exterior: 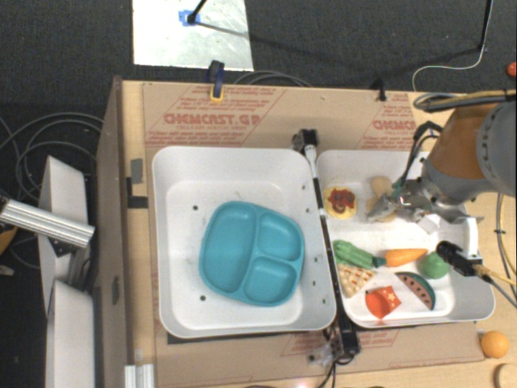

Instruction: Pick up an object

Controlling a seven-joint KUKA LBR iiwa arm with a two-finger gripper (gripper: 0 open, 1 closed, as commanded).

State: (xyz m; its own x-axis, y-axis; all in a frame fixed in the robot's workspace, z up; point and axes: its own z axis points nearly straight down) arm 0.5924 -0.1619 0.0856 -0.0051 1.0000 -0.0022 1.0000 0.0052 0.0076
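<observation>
In the right bin [485, 301], toy food lies scattered. A beige piece [380, 186] sits at the far side, just beside the gripper [386, 208], too small to give a clear long axis. The gripper is low over the bin floor, its metal tips close to that piece; whether they touch it, I cannot tell, and how wide it stands cannot be read from this angle. Nothing is visibly held.

Left of the gripper, near the divider, lies a yellow round piece with red topping [342, 202]. Nearer in, an orange carrot [404, 256] lies with its long axis running left-right, pointed end to the right, and the green leafy piece [354, 255] lies just to its left. A round green piece [435, 266] sits right of the carrot. A waffle-patterned wedge [354, 279], a red piece [383, 301] and a watermelon slice [415, 288] line the near edge.

The left bin [174, 217] holds a blue divided plate [252, 251]. The arm [472, 156] reaches in from the right.
</observation>
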